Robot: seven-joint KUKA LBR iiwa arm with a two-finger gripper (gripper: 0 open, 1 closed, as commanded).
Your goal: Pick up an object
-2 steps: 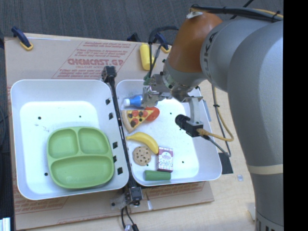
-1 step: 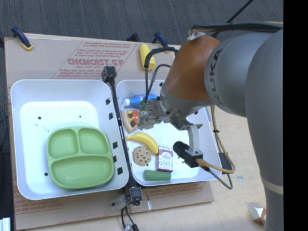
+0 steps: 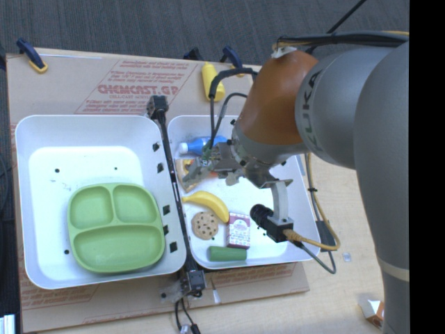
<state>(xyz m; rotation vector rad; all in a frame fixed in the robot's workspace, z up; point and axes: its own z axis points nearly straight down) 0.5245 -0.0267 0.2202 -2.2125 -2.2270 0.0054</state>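
clearly the arm (image 3: 327,110) has reached from the right over the right bin (image 3: 300,207), its bulk hanging above the far half, so whether the gripper (image 3: 208,162) is apart or together i cannot tell — clutter blurs it. candidates to pick lie in the near half: a banana (image 3: 208,203), a cookie (image 3: 204,224), a small red carton (image 3: 239,230) and a green block (image 3: 227,254), spaced for easy grabbing. the left bin (image 3: 28,186) holds a green divided plate (image 3: 115,227) — likely a drop spot
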